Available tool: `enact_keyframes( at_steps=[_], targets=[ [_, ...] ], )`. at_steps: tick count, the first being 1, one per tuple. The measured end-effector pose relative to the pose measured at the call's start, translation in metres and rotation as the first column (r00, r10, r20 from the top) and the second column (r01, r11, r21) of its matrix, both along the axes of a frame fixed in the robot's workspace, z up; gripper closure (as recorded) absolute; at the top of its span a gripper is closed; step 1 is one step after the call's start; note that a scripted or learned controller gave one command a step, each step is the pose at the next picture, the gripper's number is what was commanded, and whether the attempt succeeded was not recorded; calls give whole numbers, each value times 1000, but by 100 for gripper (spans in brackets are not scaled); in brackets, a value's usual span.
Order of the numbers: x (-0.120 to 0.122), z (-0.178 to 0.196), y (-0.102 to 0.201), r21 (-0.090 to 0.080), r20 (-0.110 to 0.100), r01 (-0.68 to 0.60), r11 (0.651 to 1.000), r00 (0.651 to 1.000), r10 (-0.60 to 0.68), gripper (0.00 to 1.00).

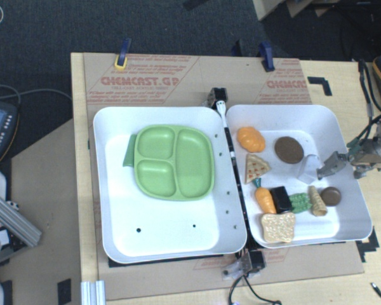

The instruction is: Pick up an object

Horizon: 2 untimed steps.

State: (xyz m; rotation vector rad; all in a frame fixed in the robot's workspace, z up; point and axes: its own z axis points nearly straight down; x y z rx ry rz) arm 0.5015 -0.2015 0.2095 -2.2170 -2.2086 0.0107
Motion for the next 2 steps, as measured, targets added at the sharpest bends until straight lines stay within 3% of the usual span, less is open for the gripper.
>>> enact_keyframes(
  at_steps=[1,2],
  targets=[
    [3,7,0,-4,13,-4,1000,1000,4,0],
    [8,-40,7,-1,9,-5,1000,1000,5,0]
  ],
)
